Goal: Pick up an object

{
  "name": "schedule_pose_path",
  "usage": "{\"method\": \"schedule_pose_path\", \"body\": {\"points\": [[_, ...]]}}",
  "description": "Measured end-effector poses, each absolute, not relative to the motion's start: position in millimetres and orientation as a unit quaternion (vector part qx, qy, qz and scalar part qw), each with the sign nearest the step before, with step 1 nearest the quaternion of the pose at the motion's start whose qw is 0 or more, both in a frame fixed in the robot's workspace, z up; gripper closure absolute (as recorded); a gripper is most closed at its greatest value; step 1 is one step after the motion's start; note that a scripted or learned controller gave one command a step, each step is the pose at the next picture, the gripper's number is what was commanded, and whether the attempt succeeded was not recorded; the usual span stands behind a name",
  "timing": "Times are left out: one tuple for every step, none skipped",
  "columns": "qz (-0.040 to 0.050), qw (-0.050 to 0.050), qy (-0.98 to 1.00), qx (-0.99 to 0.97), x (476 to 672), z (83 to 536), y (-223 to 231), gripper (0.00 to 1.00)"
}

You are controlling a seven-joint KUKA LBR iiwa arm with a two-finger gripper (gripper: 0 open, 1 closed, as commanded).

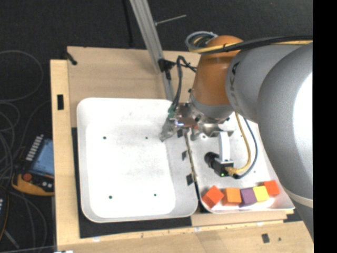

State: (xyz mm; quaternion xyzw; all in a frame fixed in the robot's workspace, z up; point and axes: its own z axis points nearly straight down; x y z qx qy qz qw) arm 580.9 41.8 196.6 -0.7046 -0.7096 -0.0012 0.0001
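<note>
Two white bins side by side on bench. Left bin (126, 157) bare white floor, few dark dots. Gripper (176, 126) hangs over shared rim between bins, nothing visible between its tips; cannot tell how jaws stand. Right bin (247, 207) holds row of blocks near front edge: red block (213, 195), orange, purple, yellow, another orange. Pick not yet made, by look of it; descent and grasp remain.

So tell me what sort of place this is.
Probably a robotics lab test bench: two shallow white plastic bins on a plywood bench, small coloured blocks for grasp trials, and a handheld control pendant among floor cables.
</note>
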Motion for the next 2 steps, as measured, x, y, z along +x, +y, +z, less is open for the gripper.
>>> {"method": "schedule_pose_path", "body": {"points": [[0.0001, -0.001, -0.706, -0.708, 594.9, 197, -4, 0.00], [0.0004, 0.003, -0.710, -0.704, 516.6, 196, 78, 0.00]]}}
